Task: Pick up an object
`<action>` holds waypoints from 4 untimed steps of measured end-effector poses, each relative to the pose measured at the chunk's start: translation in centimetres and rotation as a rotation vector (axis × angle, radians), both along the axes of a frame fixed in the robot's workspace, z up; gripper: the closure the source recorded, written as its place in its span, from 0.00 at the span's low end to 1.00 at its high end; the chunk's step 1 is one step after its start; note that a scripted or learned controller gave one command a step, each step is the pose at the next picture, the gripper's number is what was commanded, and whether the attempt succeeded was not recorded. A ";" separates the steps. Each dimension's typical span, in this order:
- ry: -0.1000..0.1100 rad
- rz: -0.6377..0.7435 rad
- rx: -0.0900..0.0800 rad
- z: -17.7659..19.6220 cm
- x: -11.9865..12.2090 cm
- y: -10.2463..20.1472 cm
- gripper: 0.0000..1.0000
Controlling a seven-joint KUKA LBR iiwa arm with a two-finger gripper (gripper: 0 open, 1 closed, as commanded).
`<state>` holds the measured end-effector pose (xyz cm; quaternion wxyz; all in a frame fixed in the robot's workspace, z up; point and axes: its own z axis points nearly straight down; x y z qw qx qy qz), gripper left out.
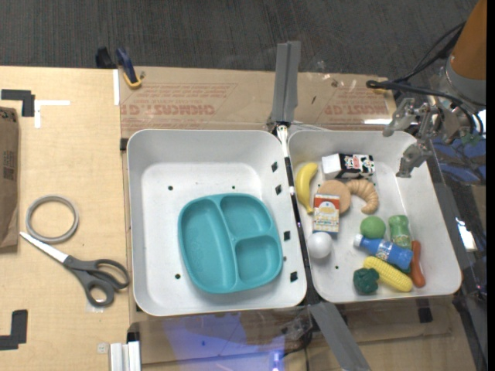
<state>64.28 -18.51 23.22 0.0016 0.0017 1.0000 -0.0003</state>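
Above the right bin's (433,288) far right corner you have the gripper (410,141), its metal fingers hanging over the rim; you cannot tell from this angle how far apart they stand, and nothing shows between them.

Take the croissant (366,192) as your landmark. Just behind it lies a small black and white carton (349,164) with a cartoon cow pattern; any lettering on it is too small to read. Touching the croissant's left end is a tan round piece (334,189), and below that a small red and white box (326,212) whose print you cannot make out. Left of that sits a yellow banana (305,185) against the bin's left wall. Below the croissant you see a green ball (373,227) and beside it a green bottle-like piece (398,228). Nearer you lie a blue bottle (384,249) with a white cap, a white ball (320,244), an ear of corn (388,273), a broccoli floret (366,280) and an orange carrot (418,263) by the right wall.

Well left of the croissant, the left bin (155,207) holds a teal divided plate (230,243). Behind both bins a cardboard sheet (186,103) carries reversed print, roughly "CHEMICAL GR". Far left on the bench (62,161) rest scissors (81,267) and a roll of tape (52,218).
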 end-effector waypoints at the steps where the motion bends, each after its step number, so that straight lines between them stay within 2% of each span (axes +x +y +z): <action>1: -0.018 0.069 -0.006 -10.8 0.0 1.4 0.00; 2: -0.042 0.024 -0.009 -12.1 -3.1 7.0 0.00; 3: -0.050 -0.085 -0.004 -12.0 -5.0 7.2 0.00; 4: -0.051 -0.236 -0.003 -12.1 -6.0 8.2 0.00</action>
